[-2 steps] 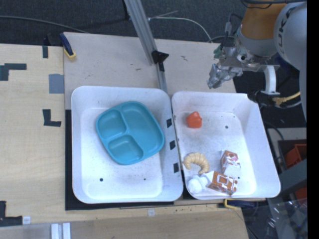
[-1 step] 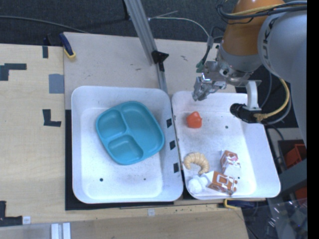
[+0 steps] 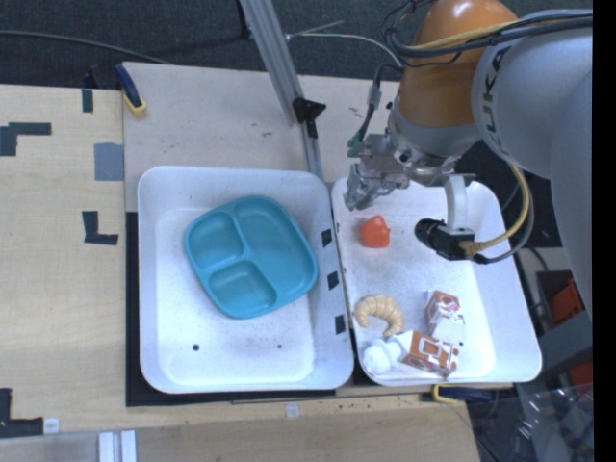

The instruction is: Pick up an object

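Red strawberry toy (image 3: pixel 374 232) lies in right bin (image 3: pixel 500 258), just below-right of gripper (image 3: pixel 359 193). Gripper opening: cannot tell; nothing visibly held. Approach step, likely. Next: centre over toy, descend, close.

A robotics lab: a grey industrial arm (image 3: pixel 539 75) with loose cables reaches over a plywood surface (image 3: pixel 58 258) bearing two white bins (image 3: pixel 154 258) fixed side by side, black tape marks (image 3: pixel 96 227) near its left edge and an aluminium rail (image 3: pixel 274 51) rising at the back.
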Motion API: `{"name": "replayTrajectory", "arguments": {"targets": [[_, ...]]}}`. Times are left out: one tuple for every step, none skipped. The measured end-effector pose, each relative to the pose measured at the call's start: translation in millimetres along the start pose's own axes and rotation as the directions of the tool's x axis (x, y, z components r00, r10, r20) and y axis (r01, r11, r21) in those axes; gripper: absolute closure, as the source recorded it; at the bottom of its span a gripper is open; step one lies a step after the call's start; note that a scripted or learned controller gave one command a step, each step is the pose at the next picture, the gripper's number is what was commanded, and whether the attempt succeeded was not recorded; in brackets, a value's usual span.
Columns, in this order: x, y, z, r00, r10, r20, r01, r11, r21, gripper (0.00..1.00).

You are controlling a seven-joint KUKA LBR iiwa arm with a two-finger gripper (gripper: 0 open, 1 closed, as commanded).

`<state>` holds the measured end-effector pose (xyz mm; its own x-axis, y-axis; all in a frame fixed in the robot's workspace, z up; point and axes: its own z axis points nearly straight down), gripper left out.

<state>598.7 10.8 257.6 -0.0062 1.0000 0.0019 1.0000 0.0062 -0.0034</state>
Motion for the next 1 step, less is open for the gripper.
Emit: {"name": "replayTrajectory", "arguments": {"targets": [[53.2,-23.8,2.0,1.0,-0.001,0.0,0.001,1.0,0.001,1.0]]}}
